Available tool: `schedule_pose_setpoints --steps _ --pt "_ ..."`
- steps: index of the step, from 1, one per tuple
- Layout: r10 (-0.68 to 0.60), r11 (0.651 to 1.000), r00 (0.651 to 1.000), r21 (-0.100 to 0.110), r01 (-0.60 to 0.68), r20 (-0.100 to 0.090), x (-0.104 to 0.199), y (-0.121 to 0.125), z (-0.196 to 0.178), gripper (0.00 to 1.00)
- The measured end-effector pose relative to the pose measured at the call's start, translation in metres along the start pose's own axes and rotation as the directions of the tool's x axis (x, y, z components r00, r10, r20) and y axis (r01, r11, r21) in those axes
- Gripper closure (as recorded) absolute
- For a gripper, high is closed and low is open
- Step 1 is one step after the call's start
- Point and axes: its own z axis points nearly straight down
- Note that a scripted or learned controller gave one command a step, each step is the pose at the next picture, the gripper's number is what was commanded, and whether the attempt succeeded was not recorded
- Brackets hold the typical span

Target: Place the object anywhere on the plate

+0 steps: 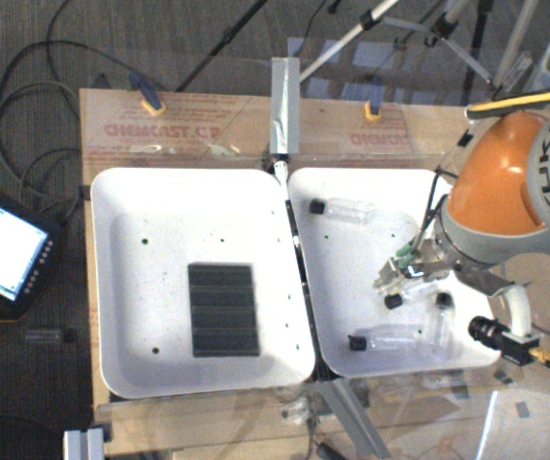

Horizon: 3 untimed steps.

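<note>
Now, with the gripper (401, 272) low in the right bin (352, 182), its grip beyond telling, and a capped vial (395, 301) just beside it, close squarely across that vial before crossing to the dark plate (223, 310), well off to its far side.

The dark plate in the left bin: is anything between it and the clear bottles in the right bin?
Only the two bins' raised rims separate the ribbed dark plate from the clear, black-capped bottles. The claw is low over the right bin.
</note>
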Motion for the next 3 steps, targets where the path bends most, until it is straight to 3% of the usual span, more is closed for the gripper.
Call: schedule_pose_setpoints --steps 1,2,3 --pt "-0.004 1.0 1.0 0.003 0.004 0.001 0.064 0.026 0.016 1.0" --pt "-0.021 1.0 1.0 -0.003 0.021 0.006 0.13 0.019 -0.167 1.0" --pt "-0.155 0.988 0.988 -0.001 0.155 0.005 0.205 0.033 -0.169 1.0"
